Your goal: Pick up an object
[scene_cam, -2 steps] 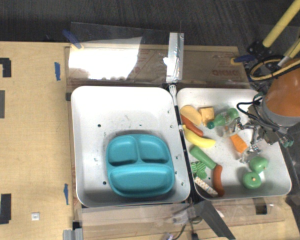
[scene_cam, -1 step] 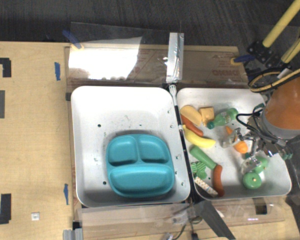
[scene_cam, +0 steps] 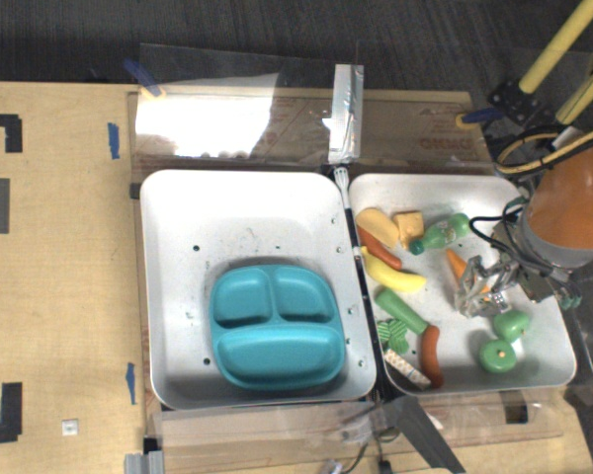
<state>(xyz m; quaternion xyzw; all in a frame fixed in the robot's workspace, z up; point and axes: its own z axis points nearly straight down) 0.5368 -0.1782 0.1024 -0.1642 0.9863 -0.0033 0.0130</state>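
My gripper (scene_cam: 482, 292) is low in the right bin (scene_cam: 558, 363), near its right side, under the arm's orange band (scene_cam: 571, 213). An orange carrot piece (scene_cam: 457, 263) lies just to its upper left. Two green round toys (scene_cam: 512, 324) (scene_cam: 497, 355) sit just below it. Further left lie a yellow banana (scene_cam: 396, 278), a hot dog bun (scene_cam: 376, 225), a yellow cheese wedge (scene_cam: 409, 227), a green vegetable (scene_cam: 443, 233), a green cucumber (scene_cam: 404, 313) and a red sausage (scene_cam: 431, 354). Nothing is visibly held.
The left bin (scene_cam: 178, 215) holds a teal divided plate (scene_cam: 275, 326). A metal divider post (scene_cam: 345, 117) stands behind the bins. Black cables (scene_cam: 494, 227) trail from the wrist, and yellow struts (scene_cam: 563, 38) cross the upper right.
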